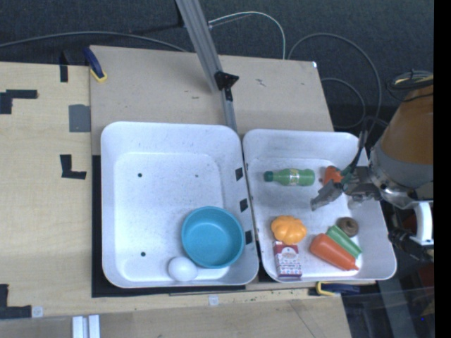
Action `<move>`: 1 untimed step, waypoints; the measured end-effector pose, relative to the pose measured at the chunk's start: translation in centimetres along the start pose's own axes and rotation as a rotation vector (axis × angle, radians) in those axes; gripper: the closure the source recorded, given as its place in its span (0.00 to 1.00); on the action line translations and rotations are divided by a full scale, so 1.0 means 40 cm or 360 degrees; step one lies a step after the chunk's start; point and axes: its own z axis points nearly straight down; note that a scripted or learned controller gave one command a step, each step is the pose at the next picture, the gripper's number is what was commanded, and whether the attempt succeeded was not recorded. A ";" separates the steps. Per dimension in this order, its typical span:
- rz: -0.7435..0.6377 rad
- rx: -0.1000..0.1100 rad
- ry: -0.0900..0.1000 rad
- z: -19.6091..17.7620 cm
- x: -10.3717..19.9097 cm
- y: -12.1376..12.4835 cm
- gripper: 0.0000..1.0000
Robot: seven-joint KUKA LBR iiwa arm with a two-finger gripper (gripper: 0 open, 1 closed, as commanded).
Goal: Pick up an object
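My gripper point(330, 191) hangs low over the right bin point(303, 143), near its right wall. A small orange-red object point(331, 172) lies just above it, close to or touching it. A green bottle point(290, 177) lies on its side to the left of the gripper. Below it sit an orange round toy point(288, 229), a red and white carton point(287, 260), a toy carrot with a green top point(336, 249) and a small brown round piece point(347, 225).
The left bin point(141, 153) holds a blue bowl point(212, 236) and a white ball point(182, 267) at its near edge. A grey pole point(201, 37) slants down to the bins' shared back rim. Cables lie on the dark floor behind.
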 end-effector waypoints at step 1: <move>0.0001 -0.0001 0.0000 0.000 0.000 0.000 0.00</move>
